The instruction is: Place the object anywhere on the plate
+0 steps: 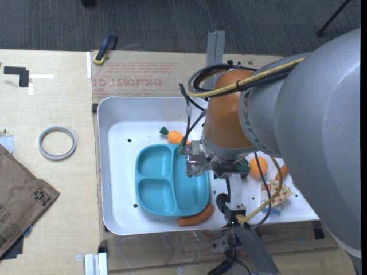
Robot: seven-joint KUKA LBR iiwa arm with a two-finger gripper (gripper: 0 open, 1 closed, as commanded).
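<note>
Grey arm [321, 130], bulk item, nearest the lens: covers the right of the view, orange band above the wrist [226, 116], cables looped over it.

Hand [194, 164]: hangs at the right edge of the plate, over its large compartment. Whether it is spread, pressed together or pinching anything cannot be told; the wrist hides it.

Plate [166, 179]: blue, three compartments, lying in the white bin [114, 153]. Nothing seen resting in the two left compartments.

Candidate objects, all in the bin and off the plate:
- toy carrot [172, 135], green top, just beyond the plate's far rim;
- sausage [195, 216], orange-brown, touching the near rim;
- orange ball [258, 166], right of the hand.

Which of these is the task's thing cannot be told.

Desk [46, 96]: tape ring [57, 142], brown paper bag [20, 193], both well apart from the bin.

Handling note (judgement): bring the chosen piece squarely above a compartment, lower it close to the floor of the plate, then release, so that a round piece does not roll over the shallow rim.
</note>
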